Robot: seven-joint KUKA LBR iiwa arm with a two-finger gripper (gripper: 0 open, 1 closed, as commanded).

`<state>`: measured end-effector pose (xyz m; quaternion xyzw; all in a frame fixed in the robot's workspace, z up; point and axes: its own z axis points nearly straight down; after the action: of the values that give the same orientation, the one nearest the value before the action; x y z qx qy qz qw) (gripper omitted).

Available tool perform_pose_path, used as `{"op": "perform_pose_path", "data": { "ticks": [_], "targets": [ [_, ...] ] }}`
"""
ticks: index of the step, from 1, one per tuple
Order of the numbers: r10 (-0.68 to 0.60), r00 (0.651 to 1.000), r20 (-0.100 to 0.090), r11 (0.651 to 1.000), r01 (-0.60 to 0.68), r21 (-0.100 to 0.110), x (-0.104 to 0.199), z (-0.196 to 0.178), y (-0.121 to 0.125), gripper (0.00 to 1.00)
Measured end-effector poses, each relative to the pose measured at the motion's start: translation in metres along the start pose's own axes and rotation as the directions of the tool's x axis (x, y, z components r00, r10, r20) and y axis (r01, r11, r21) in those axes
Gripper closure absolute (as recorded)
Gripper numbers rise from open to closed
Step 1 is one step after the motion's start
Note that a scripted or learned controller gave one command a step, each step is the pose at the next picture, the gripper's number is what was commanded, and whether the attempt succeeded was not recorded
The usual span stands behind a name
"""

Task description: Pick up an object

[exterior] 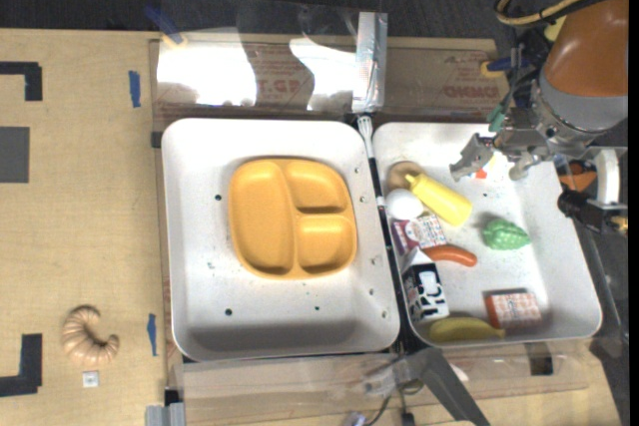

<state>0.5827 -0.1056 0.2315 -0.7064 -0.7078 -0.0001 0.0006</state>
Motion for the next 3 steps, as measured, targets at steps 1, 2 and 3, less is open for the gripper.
{"op": "perform_pose_path", "data": {
  "ticks": [1, 2, 3],
  "targets": [
    [-0.038, 0.999, 0.007, 0.999, 0.038, -0.022, -0.039, 0.111, -0.053, 0.0],
    [-0.029, 1.0, 0.011, 0.998, 0.03, -0.053, -0.049, 0.121, -0.055, 0.0],
    [-0.004, 1.0, 0.008, 0.999, 0.004, -0.054, -0.049, 0.12, -0.032, 0.0]
  ]
}}
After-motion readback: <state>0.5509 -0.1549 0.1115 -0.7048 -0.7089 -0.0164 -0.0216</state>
